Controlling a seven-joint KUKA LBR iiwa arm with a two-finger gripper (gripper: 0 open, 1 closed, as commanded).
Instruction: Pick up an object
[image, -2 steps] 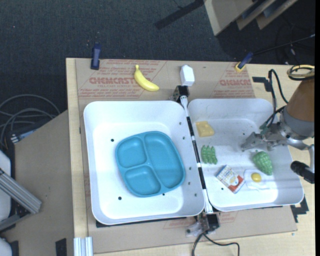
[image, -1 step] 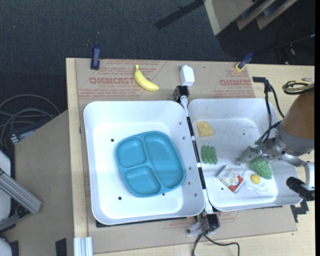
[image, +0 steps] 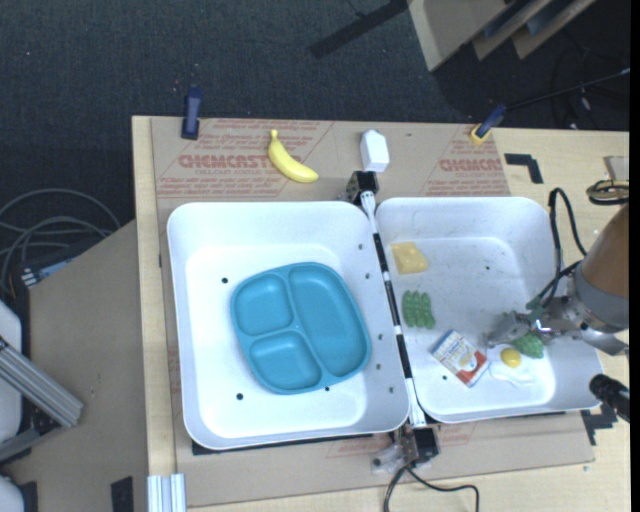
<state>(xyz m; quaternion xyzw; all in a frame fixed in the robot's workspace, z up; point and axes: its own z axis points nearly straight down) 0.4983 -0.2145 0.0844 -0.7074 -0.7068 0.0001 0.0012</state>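
Two bins (image: 190, 230) are sitting side by side | gripper (image: 522, 330) is reaching into right bin, finger state impossible to tell | fried-egg toy (image: 513, 364) is lying just below it beside green piece (image: 531, 348) | likely light, stiff, slick; gripping across yolk is looking best
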